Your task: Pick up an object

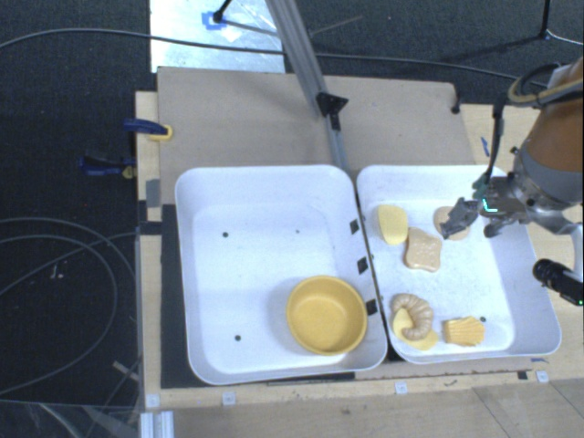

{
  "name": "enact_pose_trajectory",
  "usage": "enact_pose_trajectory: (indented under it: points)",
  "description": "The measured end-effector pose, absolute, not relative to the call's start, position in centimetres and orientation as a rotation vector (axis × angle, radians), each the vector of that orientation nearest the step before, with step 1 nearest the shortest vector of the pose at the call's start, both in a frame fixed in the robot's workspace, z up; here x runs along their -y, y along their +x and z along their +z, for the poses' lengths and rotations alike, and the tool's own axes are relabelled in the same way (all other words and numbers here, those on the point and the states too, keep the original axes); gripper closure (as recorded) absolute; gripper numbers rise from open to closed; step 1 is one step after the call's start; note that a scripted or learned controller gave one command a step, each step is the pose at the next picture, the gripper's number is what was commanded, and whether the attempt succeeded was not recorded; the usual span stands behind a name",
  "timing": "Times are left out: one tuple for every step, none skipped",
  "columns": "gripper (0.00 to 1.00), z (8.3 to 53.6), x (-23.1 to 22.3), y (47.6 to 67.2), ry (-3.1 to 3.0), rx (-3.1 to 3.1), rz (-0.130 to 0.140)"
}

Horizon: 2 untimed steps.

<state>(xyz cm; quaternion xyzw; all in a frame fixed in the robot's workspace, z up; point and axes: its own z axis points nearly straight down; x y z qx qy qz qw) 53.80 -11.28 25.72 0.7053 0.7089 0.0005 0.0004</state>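
Note:
My gripper (pixel 476 222) hangs over the far right part of the right bin (pixel 525 313), its fingers spread open with nothing between them. Its left finger (pixel 455 221) partly covers a small round tan piece (pixel 444 215). Left of that lie a yellow wedge (pixel 392 224) and a tan bread-like slab (pixel 423 250). Nearer the front of this bin sit a curled tan-and-yellow pastry shape (pixel 412 316) and a ridged yellow chip (pixel 464 331). A yellow bowl (pixel 327 313) stands upright in the front right of the left bin (pixel 237 217).
A slanted grey pole (pixel 301 48) comes down to the bench just behind where the two bins meet. Blue and yellow clamps (pixel 137 144) grip the bench's left edge. Cables lie on the dark floor to the left.

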Motion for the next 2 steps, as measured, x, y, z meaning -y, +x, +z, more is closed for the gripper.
enact_pose_trajectory:
  points:
    - [0.00,25.8,11.3,53.8,2.214,-2.226,0.002]
    - [0.00,20.1,11.1,54.7,2.222,-2.225,-0.003]
